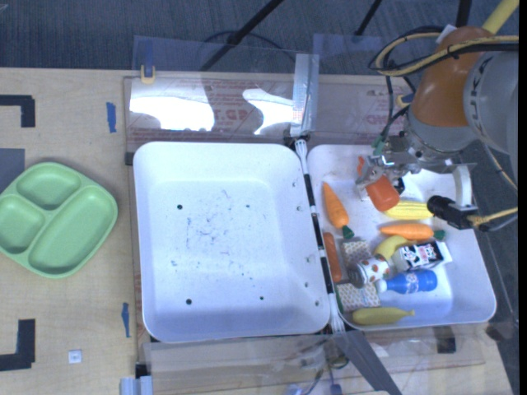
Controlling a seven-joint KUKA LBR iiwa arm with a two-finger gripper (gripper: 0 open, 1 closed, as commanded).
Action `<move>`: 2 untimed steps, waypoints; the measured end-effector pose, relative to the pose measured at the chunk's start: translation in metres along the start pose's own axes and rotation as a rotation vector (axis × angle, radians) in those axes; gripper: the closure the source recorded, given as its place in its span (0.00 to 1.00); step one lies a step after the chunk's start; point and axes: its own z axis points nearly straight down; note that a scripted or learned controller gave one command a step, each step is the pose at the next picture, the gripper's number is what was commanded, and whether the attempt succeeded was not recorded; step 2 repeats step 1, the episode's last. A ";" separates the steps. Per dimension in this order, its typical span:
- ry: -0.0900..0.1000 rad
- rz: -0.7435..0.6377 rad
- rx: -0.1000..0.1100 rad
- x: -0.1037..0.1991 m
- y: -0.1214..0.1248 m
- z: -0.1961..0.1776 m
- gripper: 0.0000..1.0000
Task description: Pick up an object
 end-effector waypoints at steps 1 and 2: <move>0.003 -0.131 0.005 0.025 -0.058 -0.034 1.00; 0.003 -0.131 0.005 0.025 -0.058 -0.034 1.00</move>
